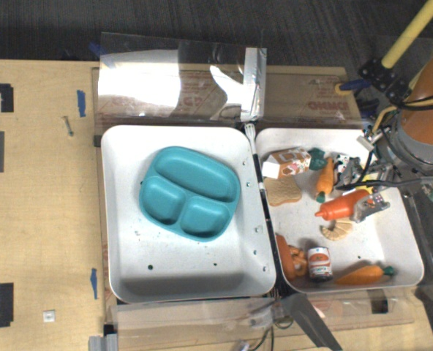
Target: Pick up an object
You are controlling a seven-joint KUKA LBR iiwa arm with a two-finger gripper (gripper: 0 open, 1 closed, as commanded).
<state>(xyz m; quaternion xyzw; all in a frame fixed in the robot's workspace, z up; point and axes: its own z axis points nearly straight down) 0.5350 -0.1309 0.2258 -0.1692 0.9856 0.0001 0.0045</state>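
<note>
Two white bins (121, 196). Gripper (369, 196) just beside orange bottle (341, 206), fingers' spread impossible to tell. Teal tray (189, 192) well apart.

Faint red printing runs across the cardboard sheet (315, 97) behind the two bins, but the letters are too blurred and too pale to make out as words. The small can (319, 262) in the right bin (407, 240) carries a red and white label whose wording is too small to read.
</note>
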